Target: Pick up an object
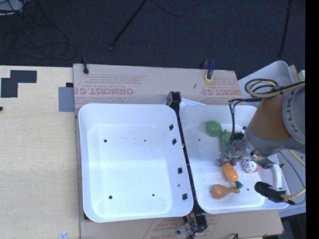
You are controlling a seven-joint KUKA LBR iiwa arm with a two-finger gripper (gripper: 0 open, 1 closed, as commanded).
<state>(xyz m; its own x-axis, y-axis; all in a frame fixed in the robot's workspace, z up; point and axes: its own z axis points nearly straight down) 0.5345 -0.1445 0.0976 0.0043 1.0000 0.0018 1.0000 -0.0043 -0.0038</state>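
Two shallow white plastic bins (94, 133) sit side by side on a brown cardboard sheet (149, 86), atop a pale wooden counter (35, 158). Black cables (45, 24) trail across the dark floor (199, 29) behind.

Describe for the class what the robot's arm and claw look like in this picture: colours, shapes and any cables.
The arm is a thick, rounded grey tube with a broad orange band above the wrist. Below that sits a grey wrist block, ending in a small dark metal claw. Black cables run along it, and a coil of yellow and black cable lies looped beside it.
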